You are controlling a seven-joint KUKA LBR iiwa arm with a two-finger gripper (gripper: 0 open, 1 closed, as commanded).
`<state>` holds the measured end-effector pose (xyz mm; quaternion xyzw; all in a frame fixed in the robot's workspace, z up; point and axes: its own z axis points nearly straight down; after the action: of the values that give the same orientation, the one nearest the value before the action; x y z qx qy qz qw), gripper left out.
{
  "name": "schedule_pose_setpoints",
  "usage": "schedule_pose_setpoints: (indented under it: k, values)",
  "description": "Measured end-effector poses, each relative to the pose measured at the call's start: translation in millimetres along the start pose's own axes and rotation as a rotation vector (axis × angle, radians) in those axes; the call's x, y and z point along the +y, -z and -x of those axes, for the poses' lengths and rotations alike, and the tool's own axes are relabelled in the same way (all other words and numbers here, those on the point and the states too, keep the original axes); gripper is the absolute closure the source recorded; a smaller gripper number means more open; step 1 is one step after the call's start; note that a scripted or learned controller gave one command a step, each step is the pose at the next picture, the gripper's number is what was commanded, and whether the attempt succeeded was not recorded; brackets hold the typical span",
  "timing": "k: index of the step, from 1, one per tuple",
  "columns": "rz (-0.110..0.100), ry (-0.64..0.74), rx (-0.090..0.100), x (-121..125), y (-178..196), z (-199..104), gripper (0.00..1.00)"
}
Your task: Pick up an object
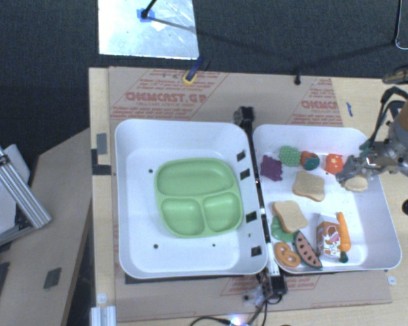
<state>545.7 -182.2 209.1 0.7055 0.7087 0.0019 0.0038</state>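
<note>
Right white bin (384, 250), tool (353, 172) at its far right edge, touching a pale bun (357, 183), grip state unclear.

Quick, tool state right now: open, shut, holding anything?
Tool: cannot be told; it sits low over a small tan piece at the right bin's right edge.

The left bin (132, 182) has open floor around the green tray (194, 197). The right bin (377, 250) is crowded: bread slices (308, 185), a carrot (343, 231) and a watermelon wedge (307, 248) lie close together, leaving bare floor only along its far side and its near right corner.
</note>
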Motion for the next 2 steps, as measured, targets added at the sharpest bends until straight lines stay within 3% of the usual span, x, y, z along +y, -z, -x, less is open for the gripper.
schedule_pose_setpoints:
  k: [1, 2]
  values:
    - [-0.005, 0.0, 0.002, 1, 16, 0, 1.0]
    - [-0.007, 0.004, 0.004, 4, 14, -51, 1.0]
